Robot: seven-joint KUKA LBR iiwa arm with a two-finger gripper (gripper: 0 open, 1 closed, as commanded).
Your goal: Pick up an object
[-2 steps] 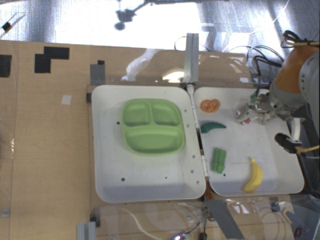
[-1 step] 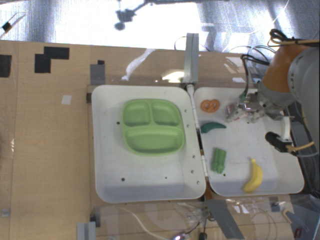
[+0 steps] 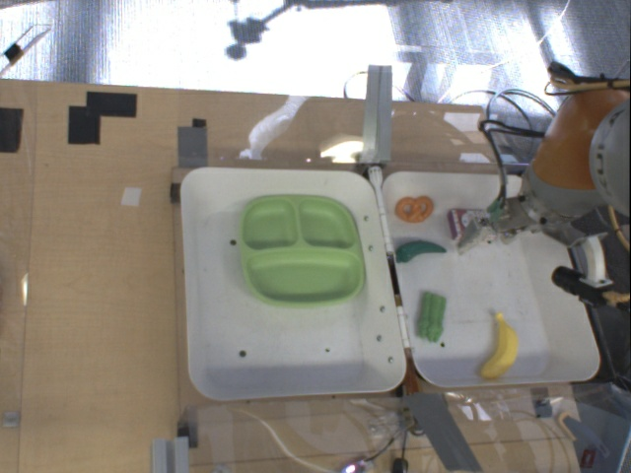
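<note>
In the right bin [image 3: 552,294], an orange pretzel [image 3: 414,208] lies at the back left, with a dark green pepper [image 3: 421,250] just in front of it. A ridged light green piece [image 3: 431,315] and a yellow banana [image 3: 501,346] lie toward the front. A small dark maroon object [image 3: 457,223] sits at the back middle. My gripper [image 3: 475,231] reaches in from the right and hangs low right beside the maroon object, at its right edge. Whether they touch is unclear.
The left bin [image 3: 212,294] holds a light green divided plate [image 3: 301,249]. A raised divider [image 3: 387,264] separates the two bins. A metal post [image 3: 378,116] stands behind them. Cables and the arm's orange band [image 3: 577,146] crowd the right side.
</note>
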